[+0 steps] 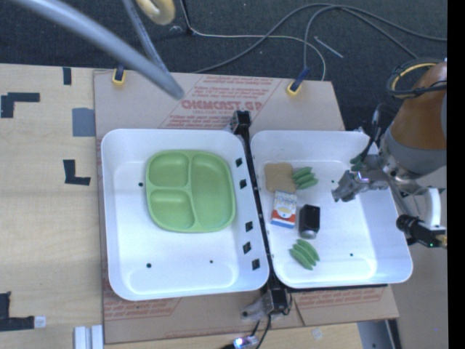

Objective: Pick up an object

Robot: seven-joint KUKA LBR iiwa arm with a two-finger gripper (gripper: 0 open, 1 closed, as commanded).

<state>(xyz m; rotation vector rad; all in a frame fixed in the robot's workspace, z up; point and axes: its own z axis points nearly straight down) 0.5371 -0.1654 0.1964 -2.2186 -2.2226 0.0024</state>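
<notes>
The right bin [385, 267] holds several small objects along its left side. A tan square slab [277, 176] lies at the top, with a green pod [304, 177] just right of it. Below them sit a small white, orange and blue carton [284, 210] and a black cylinder [309, 220]. A second green pod [304, 254] lies near the bin's front. My gripper [349, 187] hangs over the bin's right half, apart from every object, roughly level with the carton and to the right of the black cylinder.
The left bin [123, 253] carries a green divided plate [191, 191]. A black divider [251, 195] runs between the bins. Cables cross the dark floor behind the bench. The arm's grey and orange body [418, 133] stands over the right bin's right wall.
</notes>
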